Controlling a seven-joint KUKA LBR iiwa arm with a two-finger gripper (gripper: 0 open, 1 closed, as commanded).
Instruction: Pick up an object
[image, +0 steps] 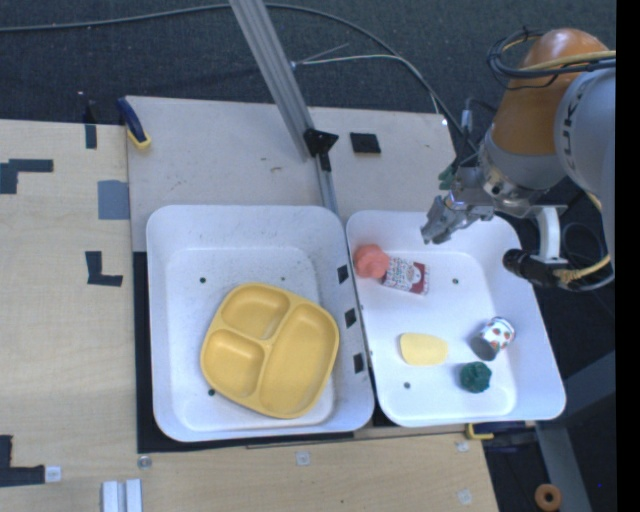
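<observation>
The grey arm with the orange band (545, 85) reached in from the right, and its two-finger gripper (436, 232) hung above the far edge of the right-hand shallow white bin (530, 390). How far the hand was open could not be told at this size and angle, and no object appeared within its grasp.

Five objects lay in the right-hand bin:
- A round salmon-pink object (371, 261) lay near the far left corner.
- A small red-and-white printed packet (405, 275) lay just beside it, to its right and closest to the gripper.
- A flat pale-yellow oval piece (424, 348) lay near the middle of the bin floor.
- A small silver-and-white crumpled object (492, 336) lay towards the right wall.
- A dark green lumpy ball (475, 376) lay just in front of the silver one.

The left-hand shallow white bin (180, 250) held a yellow plastic divided plate (270, 348) with three compartments, set flat towards the near side of the bin.
</observation>
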